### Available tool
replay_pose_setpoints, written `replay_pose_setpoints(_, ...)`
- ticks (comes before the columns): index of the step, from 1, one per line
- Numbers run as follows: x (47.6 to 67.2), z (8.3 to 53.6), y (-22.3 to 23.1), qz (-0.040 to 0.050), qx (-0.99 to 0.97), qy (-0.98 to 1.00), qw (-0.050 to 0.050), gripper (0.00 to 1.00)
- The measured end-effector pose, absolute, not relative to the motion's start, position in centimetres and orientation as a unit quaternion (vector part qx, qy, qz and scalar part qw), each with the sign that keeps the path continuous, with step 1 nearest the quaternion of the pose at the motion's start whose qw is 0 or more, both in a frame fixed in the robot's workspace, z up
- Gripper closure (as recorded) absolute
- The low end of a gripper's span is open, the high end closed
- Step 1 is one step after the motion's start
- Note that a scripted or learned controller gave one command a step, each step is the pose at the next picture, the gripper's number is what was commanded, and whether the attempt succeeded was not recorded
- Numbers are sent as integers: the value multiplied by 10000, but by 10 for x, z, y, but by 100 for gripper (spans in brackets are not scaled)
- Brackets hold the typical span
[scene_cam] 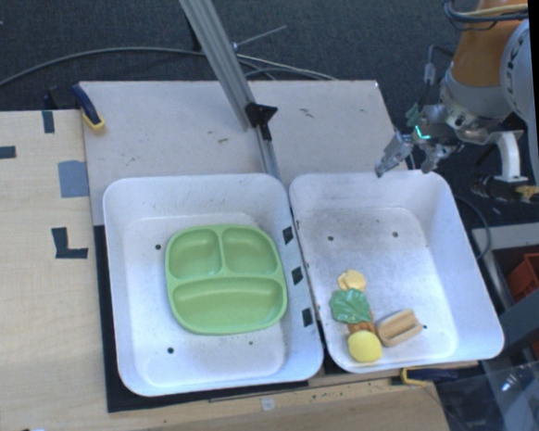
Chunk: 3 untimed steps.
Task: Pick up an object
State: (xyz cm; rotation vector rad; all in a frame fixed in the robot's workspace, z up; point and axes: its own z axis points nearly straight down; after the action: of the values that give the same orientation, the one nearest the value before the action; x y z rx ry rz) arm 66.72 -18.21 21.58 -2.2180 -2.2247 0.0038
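A: We start with the small toys in the near corner of the right bin (435, 197): a yellow round piece (364, 346), a tan block (398, 327), a green leafy piece (350, 305) and a small orange-yellow piece (352, 280). They lie huddled, some touching.

B: We judge them all light and stiff, probably plastic play food. The tan block looks the easiest to us: flat sides, and its outer end stands free of the others. We'd close across its short width.

A: The yellow round one we'd expect to slip or roll from the fingers, and the green one is thin and pressed against its neighbours.

B: And the gripper (409, 152)? We see it at the far edge of the right bin, well apart from the toys, nothing in it. Its fingers seem parted, though they are small and dark here.

A: The left bin (125, 268) bears a green divided plate (225, 278).

B: What we can't settle: what lies beneath the green piece, and how the toys overlap. The arm (485, 63) is cut off at the right.
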Motion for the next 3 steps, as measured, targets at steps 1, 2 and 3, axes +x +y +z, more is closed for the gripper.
replay_pose_setpoints(1,666,171,-186,22,-7065,-7077,17,0)
replay_pose_setpoints(2,661,127,-183,21,-7060,-7082,16,0)
replay_pose_setpoints(3,661,86,-182,17,-7058,-7084,5,0)
